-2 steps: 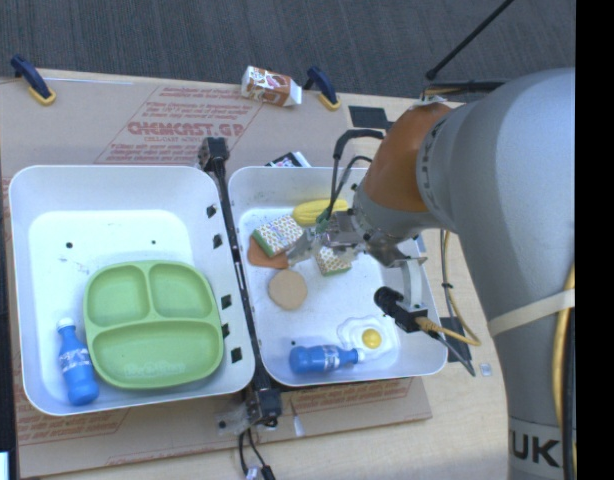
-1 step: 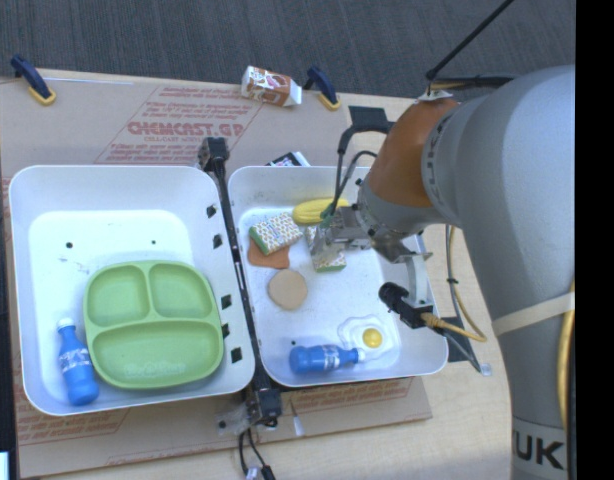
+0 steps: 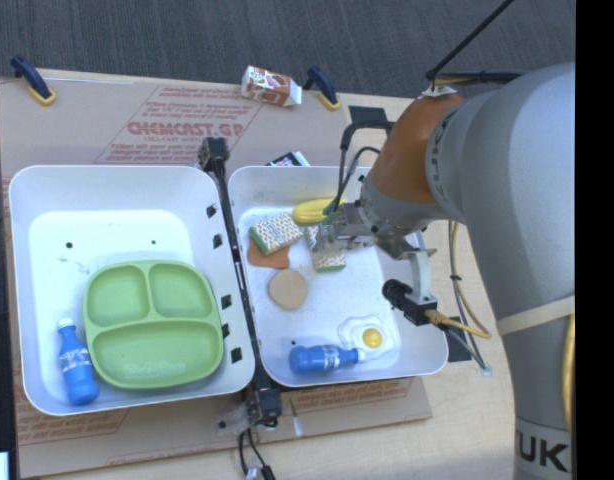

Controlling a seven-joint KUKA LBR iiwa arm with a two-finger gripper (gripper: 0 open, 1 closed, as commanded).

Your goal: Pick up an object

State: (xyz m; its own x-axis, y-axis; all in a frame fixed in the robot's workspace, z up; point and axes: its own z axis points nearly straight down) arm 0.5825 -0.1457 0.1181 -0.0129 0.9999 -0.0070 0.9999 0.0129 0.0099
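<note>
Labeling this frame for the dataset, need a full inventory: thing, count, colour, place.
bins: 2, white, side by side on bench
divided plate: 1, green, left bin
bottles: 2, blue, one in left bin's near corner, one at right bin's near edge
toy banana: 1, yellow, right bin, far side
checkered block: 1, green-white, right bin
flat piece: 1, orange, under that block
round disc: 1, tan, right bin centre
toy fried egg: 1, white-yellow, right bin
wrapped packet: 1, white-brown, on cardboard behind bins
clamps: 2, blue-yellow, far edge
arm: 1, grey, orange band
end effector: 1, over right bin

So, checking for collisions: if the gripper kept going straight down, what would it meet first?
Probably the small checkered block right under the gripper; it may already touch it, depth is unclear from this slant.
</note>
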